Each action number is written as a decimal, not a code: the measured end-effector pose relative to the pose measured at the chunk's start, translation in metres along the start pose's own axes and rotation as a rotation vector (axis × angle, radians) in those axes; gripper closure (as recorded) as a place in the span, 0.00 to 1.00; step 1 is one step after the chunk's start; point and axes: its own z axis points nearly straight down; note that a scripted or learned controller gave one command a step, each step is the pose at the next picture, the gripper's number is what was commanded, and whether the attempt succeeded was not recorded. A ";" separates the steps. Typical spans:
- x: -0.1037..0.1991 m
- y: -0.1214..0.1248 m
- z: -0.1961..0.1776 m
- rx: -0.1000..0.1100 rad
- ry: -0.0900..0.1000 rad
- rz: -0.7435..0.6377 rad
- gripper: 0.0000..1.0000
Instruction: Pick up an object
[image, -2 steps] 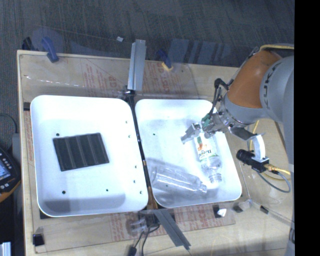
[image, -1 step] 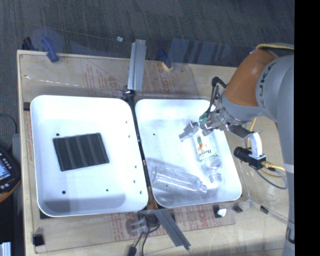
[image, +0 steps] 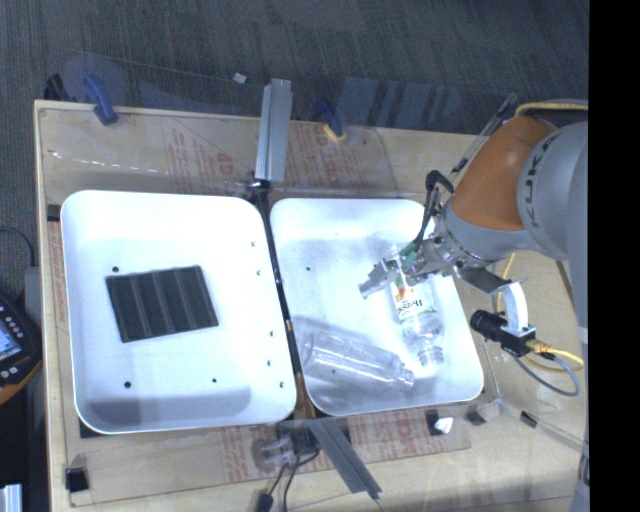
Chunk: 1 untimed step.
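A: The labelled bottle lies on its side in the right bin, toward that bin's right wall, cap end pointing to the near rim. It looks like clear, thin plastic: light, I'd judge, a bit slick, and likely to roll or dent if squeezed hard.

B: Where would you take it?

A: Across the body at the label, where the sides run parallel. The neck is narrower and would slip out more easily.

B: And the tool?

A: It sits low in the right bin, at or just over the bottle's upper end. Whether it is spread or pressed together I cannot tell; the wrist and glare blur it, and nothing shows plainly pinched.

B: Anything in the way?

A: A 2nd item, a clear bottle, lies along the near side of the same bin, its end close beside the labelled one's cap. A sideways nudge could knock them together. The bin wall on the right also crowds the approach.

B: The other bin?

A: The left bin holds 1 dark ribbed slab, well apart. Both bins sit on the worktop.
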 end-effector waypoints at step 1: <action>0.000 0.000 0.000 0.000 0.000 0.000 0.00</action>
